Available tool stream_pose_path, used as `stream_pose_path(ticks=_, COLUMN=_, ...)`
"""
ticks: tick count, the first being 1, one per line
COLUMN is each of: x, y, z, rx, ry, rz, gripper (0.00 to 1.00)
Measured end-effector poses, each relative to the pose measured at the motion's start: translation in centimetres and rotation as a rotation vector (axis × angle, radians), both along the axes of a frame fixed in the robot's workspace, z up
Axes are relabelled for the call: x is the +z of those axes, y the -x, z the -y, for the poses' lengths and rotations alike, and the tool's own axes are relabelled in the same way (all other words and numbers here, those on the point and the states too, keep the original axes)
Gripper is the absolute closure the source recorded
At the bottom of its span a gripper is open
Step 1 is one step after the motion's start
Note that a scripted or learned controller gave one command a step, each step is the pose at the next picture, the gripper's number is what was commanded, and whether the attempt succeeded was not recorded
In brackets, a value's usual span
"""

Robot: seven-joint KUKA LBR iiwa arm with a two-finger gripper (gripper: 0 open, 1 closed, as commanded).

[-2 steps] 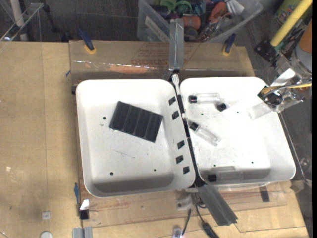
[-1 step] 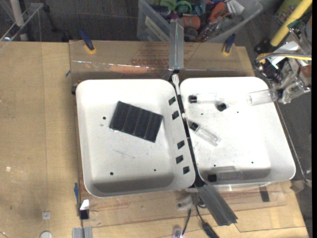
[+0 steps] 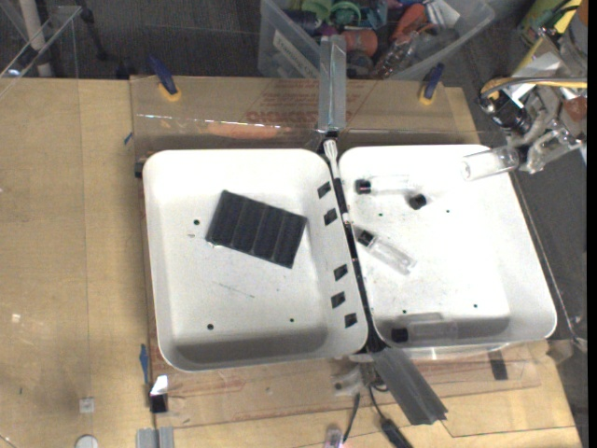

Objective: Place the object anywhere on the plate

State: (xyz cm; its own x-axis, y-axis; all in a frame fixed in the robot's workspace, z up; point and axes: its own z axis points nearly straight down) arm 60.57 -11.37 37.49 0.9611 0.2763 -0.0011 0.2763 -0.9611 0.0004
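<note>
A dark ribbed rectangular plate (image 3: 256,229) lies flat in the left bin (image 3: 168,185), a little left of its middle. In the right bin (image 3: 494,278) lie small clear tubes with black caps: one near the far left corner (image 3: 382,184), one nearer the divider (image 3: 386,251), and a small black piece (image 3: 416,200) between them. My gripper (image 3: 527,152) hangs at the right bin's far right corner, well away from the plate. A clear tube-like piece (image 3: 489,164) sticks out leftward from its tip over the bin's rim; whether it is gripped is unclear.
A metal divider with black clips (image 3: 338,241) runs between the two bins. A grey crate of colourful toys (image 3: 373,12) stands behind the bench. Cables and clamps (image 3: 401,390) sit along the front edge.
</note>
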Motion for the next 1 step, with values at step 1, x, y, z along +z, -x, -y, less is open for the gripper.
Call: stream_pose_path(ticks=1, x=3.13, y=-2.57, z=-2.86, rx=0.267, ry=0.000, rz=0.000, gripper=1.00)
